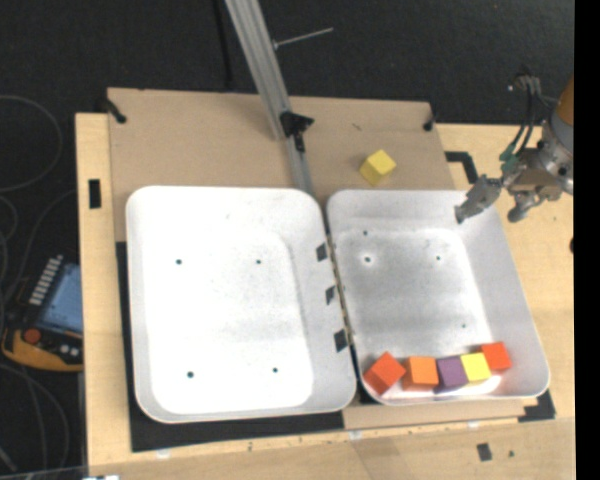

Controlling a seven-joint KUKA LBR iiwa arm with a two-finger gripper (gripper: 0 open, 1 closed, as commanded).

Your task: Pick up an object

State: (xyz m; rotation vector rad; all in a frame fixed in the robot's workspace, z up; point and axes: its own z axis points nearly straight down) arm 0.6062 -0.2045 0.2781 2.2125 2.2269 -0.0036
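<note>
Five blocks (440, 370) crowd the right bin's (500, 268) near edge, leaving open floor behind. The gripper (498, 200) hovers at its far-right corner, fingers apart, holding nothing. The left bin (150, 268) sits alongside.

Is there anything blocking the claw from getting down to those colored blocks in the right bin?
Nothing visible does. The claw hangs over the right bin's far right corner, and the blocks line its near wall, with bare bin floor between.

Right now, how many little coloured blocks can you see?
6. Five line the right bin's near edge: red-orange, orange, purple, yellow, red. A yellow one sits outside.
</note>
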